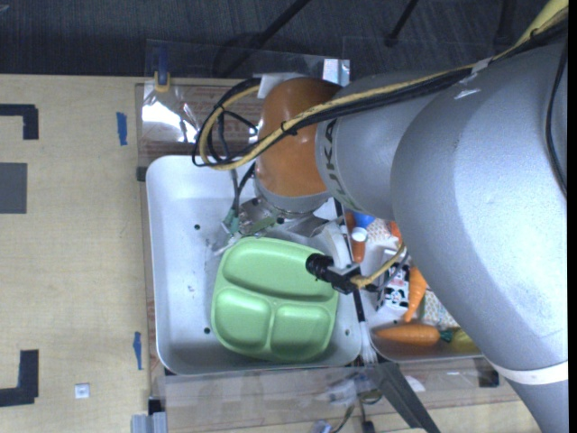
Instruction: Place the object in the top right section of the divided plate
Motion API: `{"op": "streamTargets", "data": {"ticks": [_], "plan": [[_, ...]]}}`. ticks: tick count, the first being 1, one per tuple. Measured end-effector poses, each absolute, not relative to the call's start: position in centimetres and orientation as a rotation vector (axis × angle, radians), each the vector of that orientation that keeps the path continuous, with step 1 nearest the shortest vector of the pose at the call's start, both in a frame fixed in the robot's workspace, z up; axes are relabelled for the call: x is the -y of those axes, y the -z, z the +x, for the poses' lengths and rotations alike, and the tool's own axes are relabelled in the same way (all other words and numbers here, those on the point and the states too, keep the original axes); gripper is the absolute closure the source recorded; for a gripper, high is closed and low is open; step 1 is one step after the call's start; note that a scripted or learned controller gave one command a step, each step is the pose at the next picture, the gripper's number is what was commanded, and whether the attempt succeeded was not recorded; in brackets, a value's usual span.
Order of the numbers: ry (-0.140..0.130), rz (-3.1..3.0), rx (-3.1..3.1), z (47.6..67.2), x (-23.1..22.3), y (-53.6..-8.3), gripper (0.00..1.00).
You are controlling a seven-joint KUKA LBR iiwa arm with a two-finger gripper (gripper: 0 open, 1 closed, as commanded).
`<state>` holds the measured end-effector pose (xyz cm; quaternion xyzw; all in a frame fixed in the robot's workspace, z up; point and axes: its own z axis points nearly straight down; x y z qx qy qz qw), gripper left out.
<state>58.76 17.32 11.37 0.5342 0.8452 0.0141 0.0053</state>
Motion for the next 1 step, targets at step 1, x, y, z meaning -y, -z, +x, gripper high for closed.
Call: {"op": "streamTargets", "data": {"ticks": [1], "plan": [[-0.081,1.669,-2.644,59.05,-18.24,-12.79,1.0]]}}
